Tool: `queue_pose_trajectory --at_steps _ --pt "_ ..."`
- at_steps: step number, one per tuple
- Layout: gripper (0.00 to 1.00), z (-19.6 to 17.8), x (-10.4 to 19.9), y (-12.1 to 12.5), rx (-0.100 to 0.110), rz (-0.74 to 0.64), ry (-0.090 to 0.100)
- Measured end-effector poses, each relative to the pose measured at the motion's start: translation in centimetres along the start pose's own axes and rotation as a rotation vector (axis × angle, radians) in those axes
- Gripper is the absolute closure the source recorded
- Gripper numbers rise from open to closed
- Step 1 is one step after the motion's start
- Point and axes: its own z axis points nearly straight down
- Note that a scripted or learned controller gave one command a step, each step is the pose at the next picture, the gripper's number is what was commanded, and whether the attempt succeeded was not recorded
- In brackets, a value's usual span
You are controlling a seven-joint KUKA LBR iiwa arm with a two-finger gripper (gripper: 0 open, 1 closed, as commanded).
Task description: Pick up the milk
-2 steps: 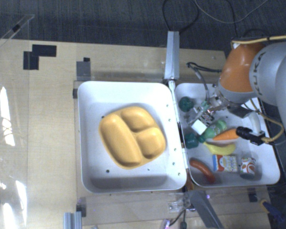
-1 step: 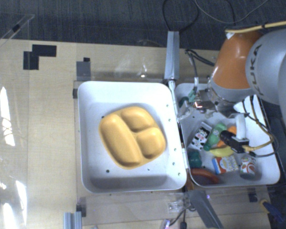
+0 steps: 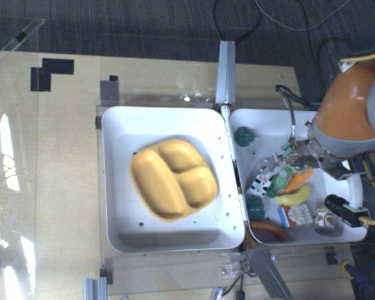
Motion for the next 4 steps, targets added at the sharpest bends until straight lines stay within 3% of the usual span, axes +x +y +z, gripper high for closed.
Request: queue_pose_trajectory --at_steps 1,2,3,4 --pt "0.00 1.5 5.4 4.1 0.001 -0.239 0.001" --pt "0.00 1.5 0.4 -0.4 0.000 -0.280 0.000" --pt "0.00 9.5 -1.7 -0.6 -0.001 -0.480 0.000" --pt "0.00 1.2 2.1 8.8 -0.003 -0.538 0.000"
